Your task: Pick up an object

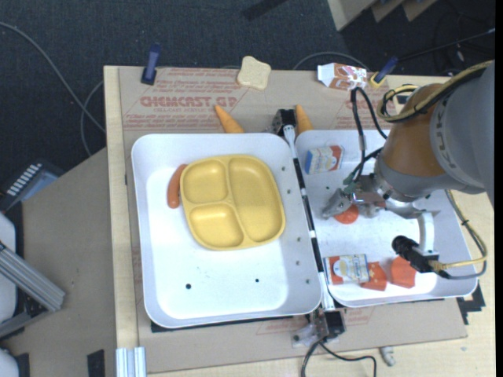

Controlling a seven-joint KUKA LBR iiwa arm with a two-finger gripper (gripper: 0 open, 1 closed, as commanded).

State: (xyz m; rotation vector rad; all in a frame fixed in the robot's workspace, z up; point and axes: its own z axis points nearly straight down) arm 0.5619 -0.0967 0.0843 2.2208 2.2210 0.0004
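Yellow divided tray (233, 203) and hot dog (173, 188) in left bin (157, 250).

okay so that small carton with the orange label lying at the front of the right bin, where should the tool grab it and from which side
The small carton lies flat near the right bin's front wall, an orange block touching its right end. Probably best to come straight down and pinch across its short width, front to back, at the middle; the block crowds a lengthwise grip.

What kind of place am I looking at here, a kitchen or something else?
Probably a robotics lab, not a kitchen. A robot arm reaches over two white bins on a cardboard-covered bench, with loose cables around it. The food looks like toys: a yellow divided plate, a sausage, a bread slice.
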